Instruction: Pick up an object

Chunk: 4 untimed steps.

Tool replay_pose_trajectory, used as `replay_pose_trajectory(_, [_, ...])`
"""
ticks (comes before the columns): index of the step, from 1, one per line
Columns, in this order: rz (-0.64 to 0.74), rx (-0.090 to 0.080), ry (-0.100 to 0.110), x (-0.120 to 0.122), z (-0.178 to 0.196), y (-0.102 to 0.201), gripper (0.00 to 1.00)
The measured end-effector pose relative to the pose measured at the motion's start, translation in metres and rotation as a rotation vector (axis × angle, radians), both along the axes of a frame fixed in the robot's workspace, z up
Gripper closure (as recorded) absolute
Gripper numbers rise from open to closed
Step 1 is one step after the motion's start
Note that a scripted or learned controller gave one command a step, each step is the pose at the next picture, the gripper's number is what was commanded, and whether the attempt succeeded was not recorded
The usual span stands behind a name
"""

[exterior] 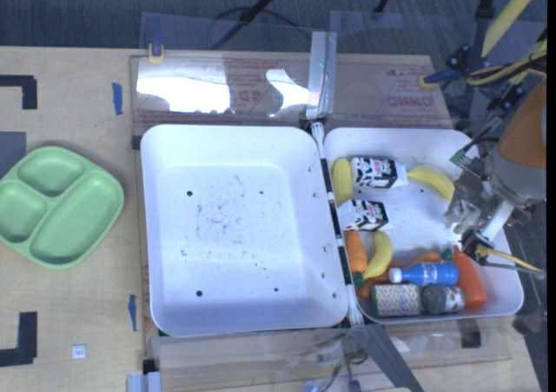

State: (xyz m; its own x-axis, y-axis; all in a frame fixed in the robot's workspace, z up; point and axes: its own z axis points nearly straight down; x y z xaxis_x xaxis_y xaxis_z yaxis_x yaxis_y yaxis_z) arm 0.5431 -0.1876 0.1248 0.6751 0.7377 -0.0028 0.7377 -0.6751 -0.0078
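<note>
The right bin holds a crowd of objects. Two black-and-white cartons lie near its left wall, with a yellow fruit beside them. A banana rests toward the back right. Along the front lie a carrot, a second banana, a blue bottle, an orange item, a dark can and a speckled cylinder. My gripper hangs low at the bin's right side, just right of the back banana and above the orange item.
The left bin sits beside the right one, sharing a middle wall. A green divided plate lies on the wooden bench at far left. Clear plastic panels stand behind both bins.
</note>
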Motion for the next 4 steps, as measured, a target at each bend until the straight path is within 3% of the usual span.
replay_pose_trajectory(1, [0.0,0.0,0.0,0.0,0.0,0.0,0.0])
replay_pose_trajectory(2, [-0.01,-0.004,-0.007,-0.021,0.065,-0.005,0.0])
replay_pose_trajectory(3, [0.391,-0.002,-0.011,-0.056,-0.038,0.002,0.0])
replay_pose_trajectory(4, [0.389,-0.005,-0.013,-0.056,-0.028,0.001,1.0])
